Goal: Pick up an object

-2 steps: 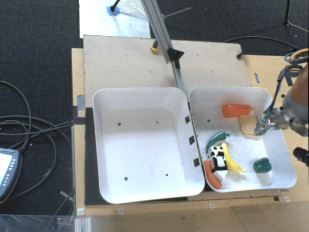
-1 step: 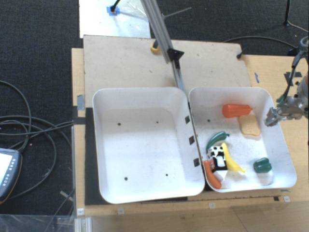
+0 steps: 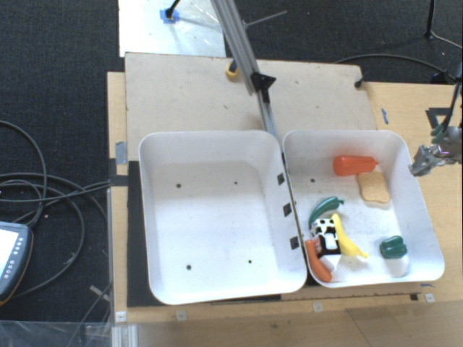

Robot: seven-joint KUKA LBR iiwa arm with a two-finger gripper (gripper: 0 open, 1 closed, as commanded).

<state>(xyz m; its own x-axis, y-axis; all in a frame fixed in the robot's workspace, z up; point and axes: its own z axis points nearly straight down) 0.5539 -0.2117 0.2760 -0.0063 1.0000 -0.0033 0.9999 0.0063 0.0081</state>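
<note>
The left bin (image 3: 210, 215) offers nothing to grasp; every candidate sits in the right bin (image 3: 405, 157). At its 7 o'clock a carrot (image 3: 317, 260), toy cow (image 3: 327, 236), banana (image 3: 350, 244) and green pepper (image 3: 325, 207) crowd together, so a descent there would likely wedge or slip. The orange bottle (image 3: 354, 165) at 12 and sponge (image 3: 374, 188) lie freer. The gripper (image 3: 428, 159) hangs at 3 o'clock beyond the rim, carrying nothing; I cannot tell its opening.

Bench (image 3: 217, 92) — pale board top — bears left bin (image 3: 155, 194) and right bin (image 3: 416, 194), side by side.
</note>
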